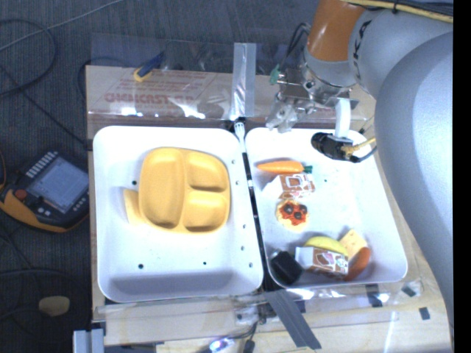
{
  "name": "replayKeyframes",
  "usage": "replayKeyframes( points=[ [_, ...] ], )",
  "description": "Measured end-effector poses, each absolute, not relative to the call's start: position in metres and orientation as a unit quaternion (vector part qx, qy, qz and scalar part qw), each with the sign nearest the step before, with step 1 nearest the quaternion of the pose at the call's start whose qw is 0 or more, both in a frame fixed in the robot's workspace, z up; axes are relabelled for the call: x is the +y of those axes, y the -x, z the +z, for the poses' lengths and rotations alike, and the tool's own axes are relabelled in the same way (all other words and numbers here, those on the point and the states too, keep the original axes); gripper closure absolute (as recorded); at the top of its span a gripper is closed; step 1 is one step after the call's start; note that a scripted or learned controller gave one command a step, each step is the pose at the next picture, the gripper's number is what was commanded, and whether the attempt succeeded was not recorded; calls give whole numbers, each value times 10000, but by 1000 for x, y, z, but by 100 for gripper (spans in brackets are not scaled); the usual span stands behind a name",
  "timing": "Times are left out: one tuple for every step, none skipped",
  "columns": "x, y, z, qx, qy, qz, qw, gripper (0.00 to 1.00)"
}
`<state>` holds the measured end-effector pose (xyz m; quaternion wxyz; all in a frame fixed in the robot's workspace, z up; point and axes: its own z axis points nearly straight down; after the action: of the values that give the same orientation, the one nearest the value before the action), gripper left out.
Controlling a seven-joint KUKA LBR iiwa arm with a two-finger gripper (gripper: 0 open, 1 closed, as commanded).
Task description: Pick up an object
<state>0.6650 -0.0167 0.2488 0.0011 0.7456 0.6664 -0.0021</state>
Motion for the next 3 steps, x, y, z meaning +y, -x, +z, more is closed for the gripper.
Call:
replayKeyframes(
  points=[
    [-89, -633, 223, 7208, -6932, -27, 5, 100],
    [-75, -540, 183, 7365, -6764, -14, -15, 100],
    [-66, -566, 182, 6513, -7588, -18, -12, 100]
  ],
)
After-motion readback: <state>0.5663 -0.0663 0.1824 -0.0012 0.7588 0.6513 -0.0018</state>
